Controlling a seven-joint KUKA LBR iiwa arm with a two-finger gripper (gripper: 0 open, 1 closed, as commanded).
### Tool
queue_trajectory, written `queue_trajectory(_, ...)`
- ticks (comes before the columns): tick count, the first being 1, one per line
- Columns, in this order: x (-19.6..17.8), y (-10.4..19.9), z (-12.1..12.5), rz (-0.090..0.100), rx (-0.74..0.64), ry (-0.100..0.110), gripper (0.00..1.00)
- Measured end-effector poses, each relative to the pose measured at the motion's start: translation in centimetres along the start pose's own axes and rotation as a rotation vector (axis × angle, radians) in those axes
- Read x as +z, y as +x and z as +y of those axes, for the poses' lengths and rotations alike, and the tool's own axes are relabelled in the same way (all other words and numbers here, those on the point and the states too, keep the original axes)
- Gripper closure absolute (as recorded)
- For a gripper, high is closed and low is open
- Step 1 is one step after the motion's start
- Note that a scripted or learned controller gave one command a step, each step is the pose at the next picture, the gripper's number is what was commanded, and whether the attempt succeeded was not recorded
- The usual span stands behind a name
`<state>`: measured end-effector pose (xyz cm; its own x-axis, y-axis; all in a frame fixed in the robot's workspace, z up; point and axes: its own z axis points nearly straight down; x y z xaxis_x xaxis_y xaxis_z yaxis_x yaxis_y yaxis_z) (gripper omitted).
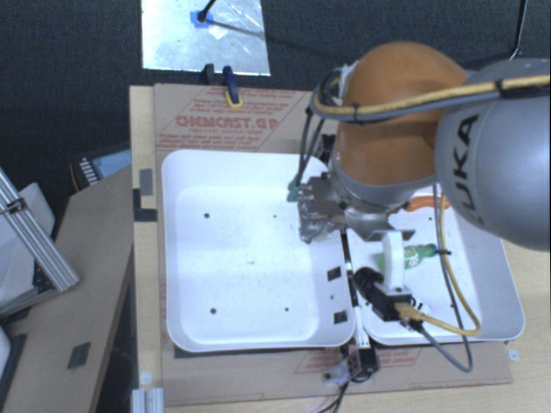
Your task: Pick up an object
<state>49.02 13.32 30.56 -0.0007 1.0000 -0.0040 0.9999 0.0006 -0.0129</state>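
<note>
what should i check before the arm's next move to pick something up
1. Claw position: sits above the right edge of the left bin, near the seam between bins. ok
2. Claw open or shut: hidden from this angle. cannot tell
3. Anything already held: nothing shows between the claw's tips. cannot tell
4. Target within reach: a green object and an orange object lie in the right bin, partly hidden by the arm. ok
5. Claw over a target: both objects lie to its right, not beneath it. not ok
6. Cable slack: loops over the right bin, close to the green object. cannot tell
</note>
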Motion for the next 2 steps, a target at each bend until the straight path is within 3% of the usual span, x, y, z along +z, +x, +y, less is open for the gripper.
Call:
queue_trajectory(1, 2.5, -12.2, -0.3, 0.0, 0.013, -0.012, 1.0)
queue_trajectory(2, -8.0, -8.8, 1.5, 0.006, -0.007, -0.026, 1.0)
